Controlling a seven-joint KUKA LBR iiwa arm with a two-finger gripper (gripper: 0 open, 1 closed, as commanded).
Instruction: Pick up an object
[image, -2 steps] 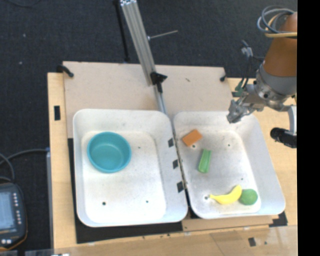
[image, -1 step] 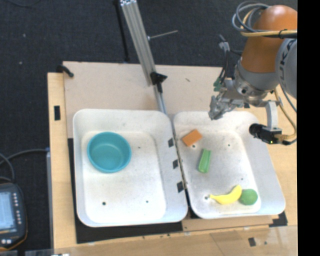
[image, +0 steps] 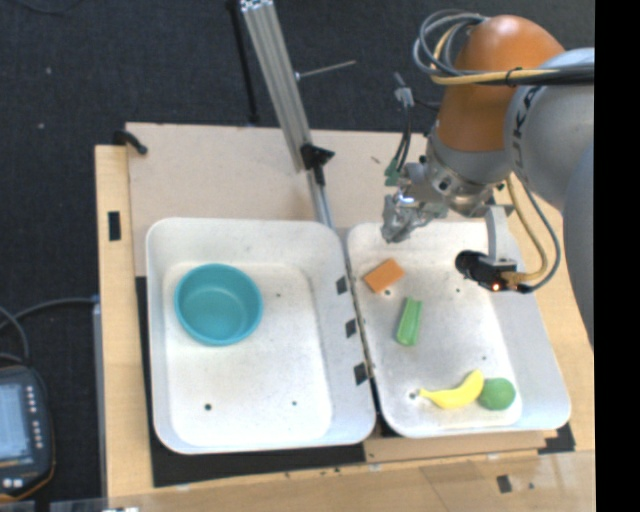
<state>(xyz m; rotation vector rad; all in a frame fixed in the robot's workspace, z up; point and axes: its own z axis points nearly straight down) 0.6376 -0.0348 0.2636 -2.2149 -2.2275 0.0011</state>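
Two shallow white bins are sitting side by side on the table (image: 230, 170). Going left to right: the left bin (image: 300, 400) is holding a teal bowl (image: 219, 303), upright, near its far left corner. The right bin (image: 530, 360) is holding four candidate objects: an orange block (image: 383, 275) near the dividing edge, a green cylinder (image: 408, 322) just below it, and, near the front rim, a yellow banana (image: 452, 393) whose tip is touching a green ball (image: 497, 393). The gripper (image: 397, 222) is hanging over the far left corner of the right bin, just above and beside the orange block, apart from it and carrying nothing; whether its jaws are released or clenched cannot be told at this size.

Judged from this pose, the step in hand is the approach to the orange block. Doing it well is likely calling for centring the jaws over the block, aligning them across its narrower faces, and descending clear of the bin wall and the neighbouring cylinder before closing.
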